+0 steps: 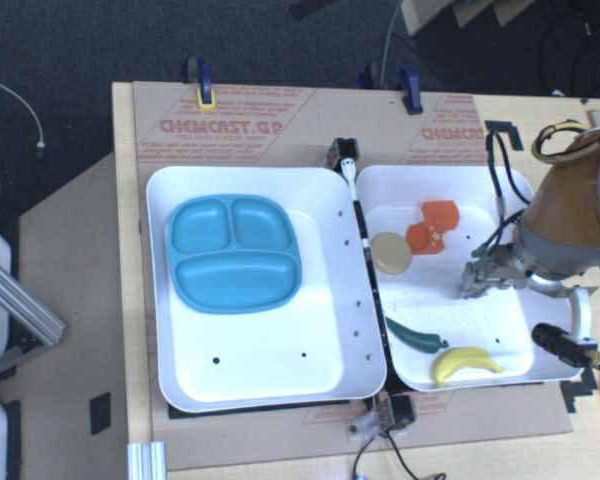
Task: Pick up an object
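The right bin (480, 183) holds two orange-red blocks (432, 226), a tan round disc (391, 253), a dark green chili-shaped piece (417, 336) and a yellow banana (464, 364). My gripper (477, 278) sits low over the bin floor at its right side, right of the disc and below the orange blocks. Nothing shows between its fingers. The banana lies toward the near edge, below the gripper.
The left bin (180, 348) holds a blue divided plate (236, 251). A black divider rail (360, 238) runs between the bins. Cables (500, 168) hang by the arm over the right bin's far right corner. Blue clamps (205, 78) stand on the bench's far edge.
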You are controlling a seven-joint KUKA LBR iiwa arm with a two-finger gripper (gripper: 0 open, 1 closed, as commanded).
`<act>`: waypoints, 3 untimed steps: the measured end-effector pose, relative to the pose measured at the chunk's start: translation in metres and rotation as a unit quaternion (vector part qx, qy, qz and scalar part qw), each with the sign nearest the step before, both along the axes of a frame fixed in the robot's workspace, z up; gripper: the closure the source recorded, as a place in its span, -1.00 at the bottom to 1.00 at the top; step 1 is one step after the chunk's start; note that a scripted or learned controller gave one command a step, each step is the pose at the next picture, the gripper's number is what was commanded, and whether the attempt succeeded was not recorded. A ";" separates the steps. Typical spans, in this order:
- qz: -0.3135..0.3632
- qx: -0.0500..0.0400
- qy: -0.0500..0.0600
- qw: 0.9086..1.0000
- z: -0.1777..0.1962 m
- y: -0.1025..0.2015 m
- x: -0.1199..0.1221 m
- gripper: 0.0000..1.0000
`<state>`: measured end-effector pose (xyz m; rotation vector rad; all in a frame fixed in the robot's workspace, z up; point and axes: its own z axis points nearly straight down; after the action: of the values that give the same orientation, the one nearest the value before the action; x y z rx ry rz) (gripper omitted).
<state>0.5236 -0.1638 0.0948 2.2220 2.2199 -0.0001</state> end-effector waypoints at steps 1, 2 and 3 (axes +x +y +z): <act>0.000 -0.001 -0.001 1.000 0.043 -0.003 -0.002 1.00; 0.001 -0.001 -0.002 1.000 0.102 -0.012 -0.002 1.00; 0.001 -0.001 -0.004 1.000 0.166 -0.013 -0.001 1.00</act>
<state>0.5228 -0.1766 0.2610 2.2144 2.2173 0.0053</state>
